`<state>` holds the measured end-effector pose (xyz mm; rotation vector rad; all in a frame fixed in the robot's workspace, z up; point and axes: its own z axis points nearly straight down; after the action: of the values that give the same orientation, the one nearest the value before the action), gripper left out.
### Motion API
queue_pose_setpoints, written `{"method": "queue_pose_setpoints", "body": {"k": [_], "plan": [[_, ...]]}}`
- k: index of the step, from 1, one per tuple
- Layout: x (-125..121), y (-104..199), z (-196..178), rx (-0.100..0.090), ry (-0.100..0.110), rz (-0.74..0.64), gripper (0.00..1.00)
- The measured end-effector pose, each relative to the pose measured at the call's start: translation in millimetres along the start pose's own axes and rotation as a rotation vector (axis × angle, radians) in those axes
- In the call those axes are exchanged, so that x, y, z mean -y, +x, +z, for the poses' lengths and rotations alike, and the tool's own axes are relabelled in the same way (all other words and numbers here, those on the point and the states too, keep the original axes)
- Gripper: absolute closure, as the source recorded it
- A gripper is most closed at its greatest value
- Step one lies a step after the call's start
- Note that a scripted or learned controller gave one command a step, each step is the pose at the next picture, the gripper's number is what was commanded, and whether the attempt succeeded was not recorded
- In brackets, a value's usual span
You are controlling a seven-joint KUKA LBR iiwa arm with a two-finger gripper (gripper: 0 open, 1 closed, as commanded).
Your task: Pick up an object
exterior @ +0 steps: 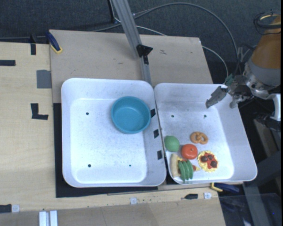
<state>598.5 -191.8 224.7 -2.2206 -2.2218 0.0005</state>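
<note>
Wooden bench (19,102) without legible writing; end effector (222,97) over right bin (236,131), fingers apart, empty.

Small toy foods (191,155) clustered in right bin's (236,126) near corner.

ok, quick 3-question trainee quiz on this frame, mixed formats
1. True or false: the blue bowl sits in the right bin.
2. Which lies nearest the green ball? A) pretzel B) tomato C) pizza slice
3. Fill in: the gripper hovers over the right bin's ____ right corner (near/far).

Key: 1 false, it sits in the left bin; 2 B; 3 far.
</note>
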Motion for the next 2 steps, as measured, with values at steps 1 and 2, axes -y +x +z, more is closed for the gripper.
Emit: {"method": "queue_pose_setpoints", "body": {"k": [1, 2], "plan": [[-7, -4, 58, -0.001, 0.005, 0.0, 0.0], [-5, -3, 101, -0.001, 0.004, 0.0, 0.0]]}}
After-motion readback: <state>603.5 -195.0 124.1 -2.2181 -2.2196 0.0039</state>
